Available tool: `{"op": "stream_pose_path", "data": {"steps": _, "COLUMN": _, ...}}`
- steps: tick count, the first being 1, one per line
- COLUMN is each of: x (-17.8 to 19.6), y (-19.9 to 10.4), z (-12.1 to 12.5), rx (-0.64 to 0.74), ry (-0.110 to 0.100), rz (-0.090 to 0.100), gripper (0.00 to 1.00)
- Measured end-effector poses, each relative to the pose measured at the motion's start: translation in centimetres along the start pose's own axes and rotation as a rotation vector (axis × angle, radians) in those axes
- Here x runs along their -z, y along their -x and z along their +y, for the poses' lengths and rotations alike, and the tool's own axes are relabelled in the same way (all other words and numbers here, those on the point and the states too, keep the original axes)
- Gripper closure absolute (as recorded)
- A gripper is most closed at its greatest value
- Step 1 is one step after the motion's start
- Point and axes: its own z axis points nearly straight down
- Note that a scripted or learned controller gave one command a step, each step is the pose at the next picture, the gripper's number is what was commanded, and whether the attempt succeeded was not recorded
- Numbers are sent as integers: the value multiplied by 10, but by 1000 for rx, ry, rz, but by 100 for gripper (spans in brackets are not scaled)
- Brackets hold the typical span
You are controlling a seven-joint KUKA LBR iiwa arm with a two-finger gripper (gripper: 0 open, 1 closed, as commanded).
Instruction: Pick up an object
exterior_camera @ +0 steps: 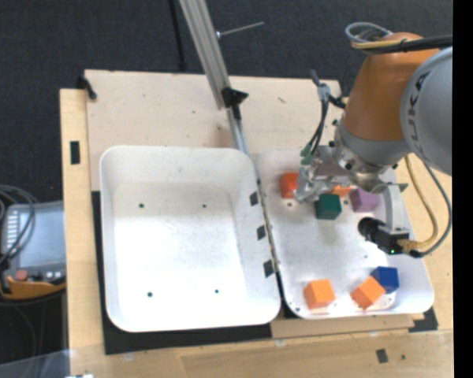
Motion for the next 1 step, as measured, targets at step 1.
{"op": "stream_pose_path", "data": {"steps": 1, "x": 4, "y": -49, "z": 24, "rx": -1, "ry": 0, "rz": 0, "gripper": 100}}
